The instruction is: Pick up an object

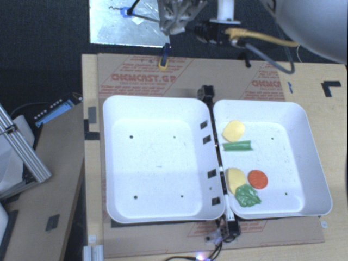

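Dark carpeted floor surrounds a tan worktop (92, 80) whose cardboard sheet carries two shallow white bins set side by side. On the far left sits an aluminium frame piece (22, 151), well apart from the bins. Next comes the left bin (111, 162), whose white floor shows just four small dark dots. Above it, beyond the worktop's far edge, hangs the tool (173, 15), high over a shiny metal plate (117, 20) and well apart from both bins; whether it is parted or closed I cannot tell from this angle, and nothing is seen in it. A row of black clips (209, 156) joins the bins along their shared wall. In the right bin (315, 162) lie the candidates: a yellow piece (234, 130) with a green bean-like strip (237, 145) just below it, then a second yellow piece (235, 179) touching a green leafy lump (247, 196), and an orange-red disc (258, 179) just beside them. By my reading the pick has not begun: every item rests on the bin floor, and the descent, grasp and lift all remain
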You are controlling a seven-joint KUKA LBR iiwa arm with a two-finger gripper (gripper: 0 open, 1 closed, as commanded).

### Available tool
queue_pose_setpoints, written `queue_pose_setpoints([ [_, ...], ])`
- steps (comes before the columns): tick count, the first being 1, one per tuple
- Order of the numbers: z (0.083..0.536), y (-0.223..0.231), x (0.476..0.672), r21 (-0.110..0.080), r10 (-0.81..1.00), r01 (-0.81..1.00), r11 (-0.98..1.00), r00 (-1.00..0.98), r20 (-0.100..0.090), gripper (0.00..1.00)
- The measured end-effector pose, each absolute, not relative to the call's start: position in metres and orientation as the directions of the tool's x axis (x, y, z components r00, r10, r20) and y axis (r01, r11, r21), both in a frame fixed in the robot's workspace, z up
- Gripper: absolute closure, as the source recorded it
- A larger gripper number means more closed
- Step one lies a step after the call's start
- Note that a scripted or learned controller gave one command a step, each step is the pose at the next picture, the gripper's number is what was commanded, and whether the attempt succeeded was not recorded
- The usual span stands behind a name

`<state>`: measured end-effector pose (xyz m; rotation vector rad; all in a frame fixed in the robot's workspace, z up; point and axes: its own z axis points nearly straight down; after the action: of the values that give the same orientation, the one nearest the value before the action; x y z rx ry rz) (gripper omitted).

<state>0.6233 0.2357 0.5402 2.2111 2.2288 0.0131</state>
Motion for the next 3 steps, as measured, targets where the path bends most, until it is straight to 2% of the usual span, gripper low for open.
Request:
queue_pose_setpoints([
  [1, 0.527, 0.177, 0.67, 0.003, 1.0, 1.0, -0.003, 0.003, -0.001, 1.0],
  [2, 0.536, 0.218, 0.663, 0.003, 1.0, 1.0, 0.006, -0.006, 0.002, 1.0],
  [3, 0.489, 0.012, 0.663, -0.001, 1.0, 1.0, -0.014, 0.014, -0.005, 1.0],
])
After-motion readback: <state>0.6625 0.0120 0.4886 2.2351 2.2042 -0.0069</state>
